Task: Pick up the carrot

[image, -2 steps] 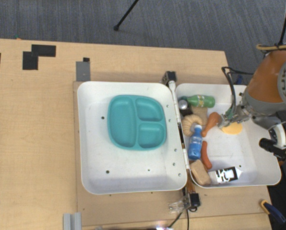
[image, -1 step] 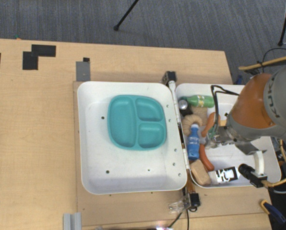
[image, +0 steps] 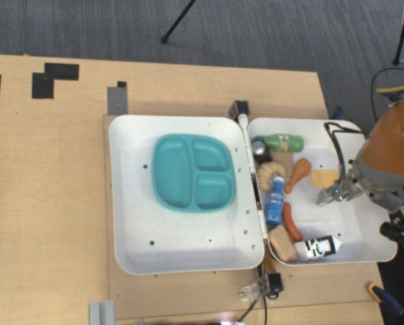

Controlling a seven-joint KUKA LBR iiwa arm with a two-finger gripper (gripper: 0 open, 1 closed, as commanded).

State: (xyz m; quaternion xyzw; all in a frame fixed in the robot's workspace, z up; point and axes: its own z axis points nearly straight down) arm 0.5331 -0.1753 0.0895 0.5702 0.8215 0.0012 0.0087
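— Looking at the right bin, where was the carrot?
— It lay near the bin's left side, just right of the blue bottle, above the tan block.
— And the gripper?
— It hung over the bin's middle, right of the carrot and apart from it. Whether its fingers were wide or narrow, I could not tell.
— The left bin?
— It held a teal tray.

Grey ribbed carpet lies beyond the pale wooden bench — black tripod legs slant across it.
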